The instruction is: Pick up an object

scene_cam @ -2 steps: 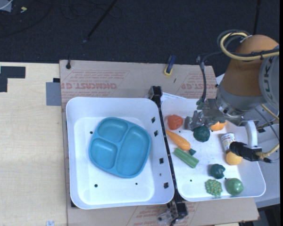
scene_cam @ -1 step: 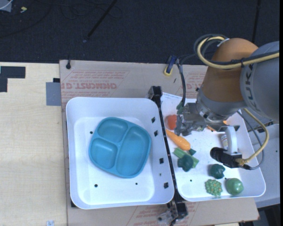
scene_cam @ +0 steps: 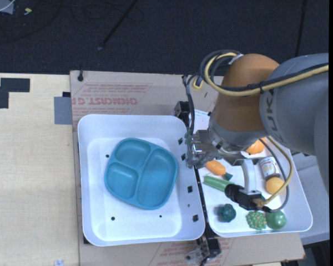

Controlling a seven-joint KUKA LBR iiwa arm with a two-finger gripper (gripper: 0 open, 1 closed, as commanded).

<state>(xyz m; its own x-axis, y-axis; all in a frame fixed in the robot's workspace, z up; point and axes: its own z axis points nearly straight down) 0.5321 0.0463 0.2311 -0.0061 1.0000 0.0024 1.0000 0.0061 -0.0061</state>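
Note:
My gripper (scene_cam: pixel 191 151) hangs low over the left edge of the right bin (scene_cam: pixel 299 215), close to the wall between the two bins. Just to its right lies an orange carrot (scene_cam: pixel 215 167), and below that a green cucumber (scene_cam: pixel 213 182). Further toward the front sit a dark green broccoli piece (scene_cam: pixel 226 212), a bunch of green grapes (scene_cam: pixel 256 220) and a green ball (scene_cam: pixel 277 220). A yellow lemon (scene_cam: pixel 273 184), a small white bottle (scene_cam: pixel 267 165) and an orange fruit (scene_cam: pixel 257 146) lie partly under the arm. Nothing is visibly held.
The left bin (scene_cam: pixel 94 143) holds a blue divided plate (scene_cam: pixel 141 172). The bulky grey and orange arm (scene_cam: pixel 250 98) covers the back of the right bin. Brown cardboard (scene_cam: pixel 122 96) lies beneath both bins.

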